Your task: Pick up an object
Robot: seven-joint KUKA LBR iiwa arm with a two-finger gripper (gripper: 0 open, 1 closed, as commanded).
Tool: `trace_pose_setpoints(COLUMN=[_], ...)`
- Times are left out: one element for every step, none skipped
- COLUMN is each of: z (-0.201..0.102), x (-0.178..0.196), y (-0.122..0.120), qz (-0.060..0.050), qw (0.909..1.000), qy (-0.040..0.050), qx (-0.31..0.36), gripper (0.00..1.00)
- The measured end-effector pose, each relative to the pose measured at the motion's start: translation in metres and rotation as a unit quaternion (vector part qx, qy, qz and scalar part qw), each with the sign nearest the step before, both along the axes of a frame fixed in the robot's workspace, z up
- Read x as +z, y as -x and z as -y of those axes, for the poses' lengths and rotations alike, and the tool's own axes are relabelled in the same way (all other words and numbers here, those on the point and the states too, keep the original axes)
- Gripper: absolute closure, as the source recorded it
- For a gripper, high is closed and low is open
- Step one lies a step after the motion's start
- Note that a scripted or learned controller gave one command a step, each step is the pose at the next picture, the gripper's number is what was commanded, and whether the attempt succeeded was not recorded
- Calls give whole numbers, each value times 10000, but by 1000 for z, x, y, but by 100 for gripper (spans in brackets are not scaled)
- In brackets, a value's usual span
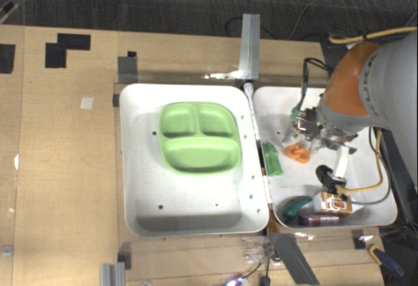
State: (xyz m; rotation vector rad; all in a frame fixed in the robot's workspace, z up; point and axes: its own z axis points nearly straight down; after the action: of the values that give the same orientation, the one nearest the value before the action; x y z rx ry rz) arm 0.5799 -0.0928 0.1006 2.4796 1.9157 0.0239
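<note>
1. Far to the left of the orange piece (298,153), past the wall between the two bins on the table (65,147), the green plate (199,136) lies flat in the left bin (130,167). I judge it too wide and shallow for me to take easily.
2. Just left of the orange piece, a green packet (271,162) lies flat along the left wall of the right bin (281,105). If I drift that way, I could shove the orange piece against it or catch both at once.
3. The orange piece rests on the bin floor, near the middle. It is the closest thing to me, so I take it as my likely pick.
4. My hand (302,133) hangs just up and to the right of the orange piece. I cannot tell whether it is spread or pressed together, or whether it touches the piece. I see nothing held in it.
5. The orange piece looks small and low. If I come down off-centre it may skid away, and I would close on air.
6. Below and to the right of the orange piece, a teal thing (295,205), a dark marker (320,219) and a small box (336,203) crowd the near wall. A careless swing could knock them.
</note>
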Motion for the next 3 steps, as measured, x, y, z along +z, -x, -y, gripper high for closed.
trace_pose_setpoints(z=[-66,-66,-32], x=[106,105,82], y=[12,12,84], qz=[-76,-78,-88], qw=[10000,10000,9999], qy=[12,13,13], qx=[-37,-35,-74], gripper=[100,0,0])
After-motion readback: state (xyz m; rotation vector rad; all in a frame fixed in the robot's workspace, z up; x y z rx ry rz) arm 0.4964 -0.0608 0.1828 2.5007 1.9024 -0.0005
